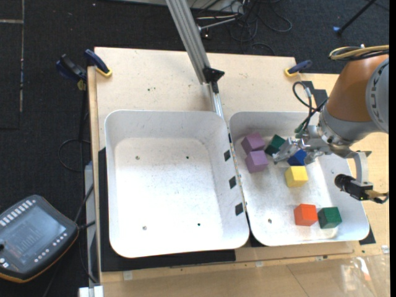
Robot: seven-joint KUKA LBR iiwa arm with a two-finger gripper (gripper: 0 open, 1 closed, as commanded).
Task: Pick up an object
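Observation:
The right white bin point(266, 228) holds several small blocks. Two purple blocks point(252, 143) point(257, 161) lie near its left wall, with a dark green block point(275, 145) beside them. A blue block point(299, 158) sits just above a yellow block point(296, 176). An orange block point(305, 215) and a green block point(330, 216) rest near the front edge. My gripper point(289, 152) is down low in this bin, between the dark green block and the blue block and close against the blue one. The wrist hides part of the blue block.
The left white bin point(161, 184) lies beside the right one, a ridge with black marks between them. A slanted metal pole point(189, 30) ends at the bins' back edge. A teach pendant point(31, 237) lies off the bench at lower left.

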